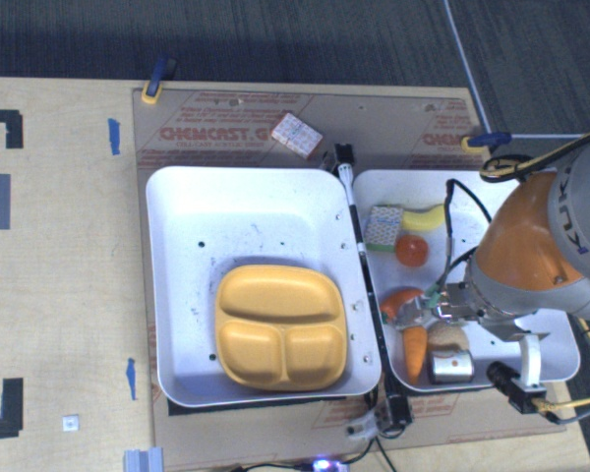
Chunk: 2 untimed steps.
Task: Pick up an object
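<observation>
While the arm [531,244] leans in from the right, its gripper [450,313] is down low inside the right bin [560,362], right in among the toy food. From this angle I cannot tell how the claw stands, nor whether anything sits in it, so I call nothing picked yet.

Candidates are plenty: a carrot [414,352] lies near the bin's front, just beside a small silver-and-brown piece [450,360] that I cannot name. A red-orange piece [401,303] sits just left of the gripper. Further back rest a tomato [411,251], a banana [425,218] and a speckled sponge-like block [383,227].

Over in the left bin [177,205] a yellow divided tray [280,325] lies untouched, well apart from the action.

My read: the reach is made and the grab itself is in hand; a secure grip and the lift are both left to do.
</observation>
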Available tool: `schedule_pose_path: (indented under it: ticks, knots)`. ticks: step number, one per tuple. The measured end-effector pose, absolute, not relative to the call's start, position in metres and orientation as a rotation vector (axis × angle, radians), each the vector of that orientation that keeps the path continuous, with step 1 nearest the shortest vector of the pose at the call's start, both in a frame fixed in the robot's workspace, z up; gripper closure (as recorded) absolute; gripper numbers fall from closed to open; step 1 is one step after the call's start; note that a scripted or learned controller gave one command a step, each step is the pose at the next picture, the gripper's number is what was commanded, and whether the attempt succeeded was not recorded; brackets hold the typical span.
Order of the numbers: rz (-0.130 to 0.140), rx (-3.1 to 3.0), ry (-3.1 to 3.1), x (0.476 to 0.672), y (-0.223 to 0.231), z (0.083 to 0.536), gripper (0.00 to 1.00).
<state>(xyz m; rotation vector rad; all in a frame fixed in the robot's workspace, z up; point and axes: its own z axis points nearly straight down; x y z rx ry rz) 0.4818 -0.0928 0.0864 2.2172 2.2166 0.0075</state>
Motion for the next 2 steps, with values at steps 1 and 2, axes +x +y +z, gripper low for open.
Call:
schedule_pose_path:
  ticks: [1,2]
  knots:
    - [0.001,2.220,2.221,0.511,-0.092,0.086,0.00]
    - [0.002,2.218,2.220,0.547,-0.093,0.086,0.00]
